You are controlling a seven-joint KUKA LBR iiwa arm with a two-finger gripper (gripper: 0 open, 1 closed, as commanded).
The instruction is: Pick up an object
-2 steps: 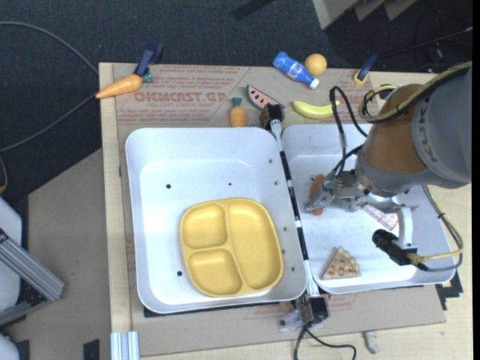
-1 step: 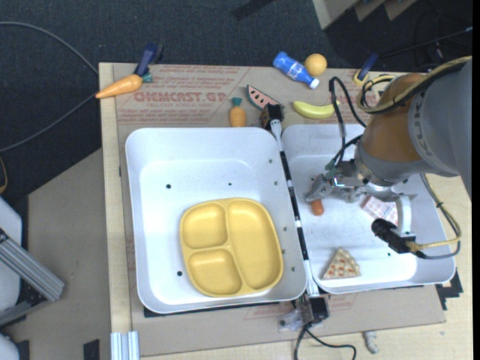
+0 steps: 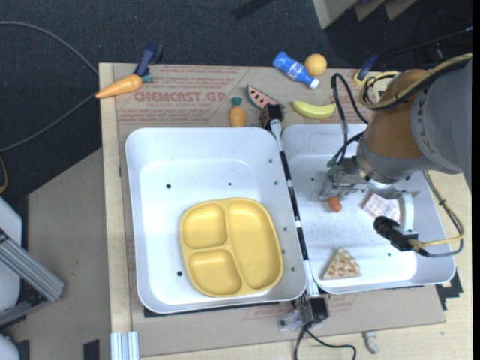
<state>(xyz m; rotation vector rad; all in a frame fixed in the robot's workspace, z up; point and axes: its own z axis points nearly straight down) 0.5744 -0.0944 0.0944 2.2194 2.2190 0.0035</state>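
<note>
In the right bin (image 3: 315, 145), my gripper (image 3: 331, 188) reaches down close to the bin floor, under the grey arm with its orange band. A small orange-red object (image 3: 334, 205) lies just below the fingertips, touching or nearly touching them. A pizza-slice toy (image 3: 341, 265) rests near the bin's front edge. A pink-and-white packet (image 3: 378, 203) lies to the right, partly hidden by the arm. The left bin (image 3: 150, 152) holds a yellow divided plate (image 3: 230, 245).
Behind the bins lie a carrot (image 3: 120, 87), a watermelon slice (image 3: 260, 96), a small orange toy (image 3: 238, 115), a banana (image 3: 313, 109), a blue bottle (image 3: 294, 68) and an orange ball (image 3: 316, 63). A black cable (image 3: 420, 242) loops over the right bin's right side.
</note>
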